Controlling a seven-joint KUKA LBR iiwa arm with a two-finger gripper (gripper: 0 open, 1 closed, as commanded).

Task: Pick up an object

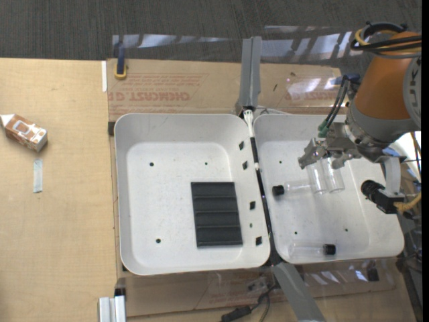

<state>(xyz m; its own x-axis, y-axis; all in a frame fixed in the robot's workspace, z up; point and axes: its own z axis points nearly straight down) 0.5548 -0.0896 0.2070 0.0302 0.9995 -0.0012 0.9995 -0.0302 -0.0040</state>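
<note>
Camera view: claw hung over the right bin, near its back half, directly above a clear cup, or what looked like one; it was see-through, so its edges were hard to read. Couldn't tell whether the claw was open or closed, nor whether it had the cup or was only close above it. Likely target was that cup. Main risk: clear plastic on a white floor gives a poor outline, so the claw could close off-centre and push the cup over or pinch the wall and squirt it out. Second risk: a capped vial lay just left of the cup, near enough that a descent or a sideways nudge might roll it toward the divider or drag it along. Another vial lay by the front wall, well apart, no concern. The block sat flat in the left bin, far from the action. A box on the counter was out of play. Slick, light cup: a marginal grip would probably slip on lift.
</note>
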